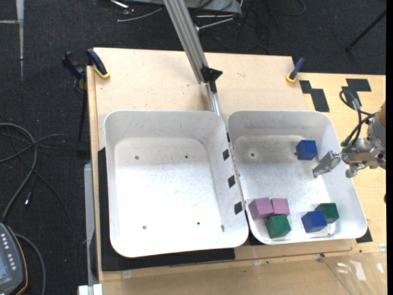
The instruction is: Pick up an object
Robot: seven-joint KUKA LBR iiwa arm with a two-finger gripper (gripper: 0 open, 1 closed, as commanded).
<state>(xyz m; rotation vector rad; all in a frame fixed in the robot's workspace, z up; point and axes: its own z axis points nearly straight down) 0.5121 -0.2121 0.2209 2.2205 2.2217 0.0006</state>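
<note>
Over at the right edge, the hand [334, 163] hangs above the outer rim of the right bin [277, 119], reaching in sideways from the arm's wrist. One grey finger [325, 164] sticks out toward the bin's middle, pointing down and left; a second one shows faintly nearer the wrist, though from this angle I cannot tell whether the fingers are spread or closed. Nothing sits between them that I can see.

Every block lies in the right bin. A blue block [306, 149] sits alone near the back, just left of the outstretched finger and apart from it. Along the front wall are five more: two pink blocks [268, 206] side by side and touching, a green block [279, 226] right in front of them, then, well to the right, another blue block [314, 221] with a dark green block [328, 212] close against its far side.

Beside it, the left bin [161, 122] shares a rim with the right one down the centre, where a few small black marks run along the edge. Both bins rest on the pale desk [184, 72], with a slanting metal rail [187, 35] coming in from the top and yellow-tipped clamps [98, 66] at the desk's back corners.
</note>
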